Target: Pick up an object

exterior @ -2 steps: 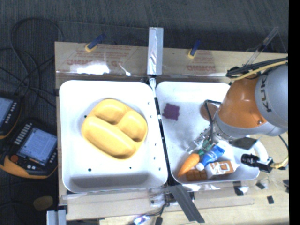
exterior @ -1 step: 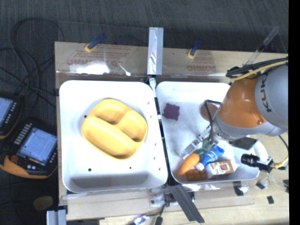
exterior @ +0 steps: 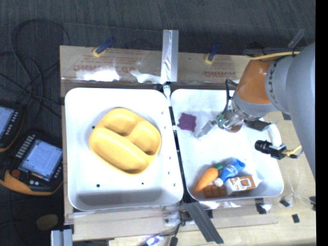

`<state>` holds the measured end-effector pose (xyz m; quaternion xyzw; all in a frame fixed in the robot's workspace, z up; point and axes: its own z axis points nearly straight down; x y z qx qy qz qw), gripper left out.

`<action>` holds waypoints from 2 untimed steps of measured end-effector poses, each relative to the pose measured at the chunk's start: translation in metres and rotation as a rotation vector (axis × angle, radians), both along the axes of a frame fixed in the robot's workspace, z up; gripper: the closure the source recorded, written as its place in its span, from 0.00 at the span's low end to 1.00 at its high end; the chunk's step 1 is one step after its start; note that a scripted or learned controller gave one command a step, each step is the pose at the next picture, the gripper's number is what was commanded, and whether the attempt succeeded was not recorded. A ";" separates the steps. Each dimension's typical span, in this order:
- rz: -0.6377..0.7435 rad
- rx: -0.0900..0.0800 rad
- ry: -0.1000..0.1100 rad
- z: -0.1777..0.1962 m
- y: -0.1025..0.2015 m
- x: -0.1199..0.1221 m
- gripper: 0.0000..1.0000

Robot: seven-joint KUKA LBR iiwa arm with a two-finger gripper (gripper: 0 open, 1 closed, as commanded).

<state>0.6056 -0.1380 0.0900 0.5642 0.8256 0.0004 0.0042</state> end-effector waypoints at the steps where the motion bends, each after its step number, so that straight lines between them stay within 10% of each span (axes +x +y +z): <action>1: -0.073 0.002 -0.003 -0.001 -0.070 0.030 0.00; 2: 0.057 0.002 0.009 0.019 -0.012 0.006 0.00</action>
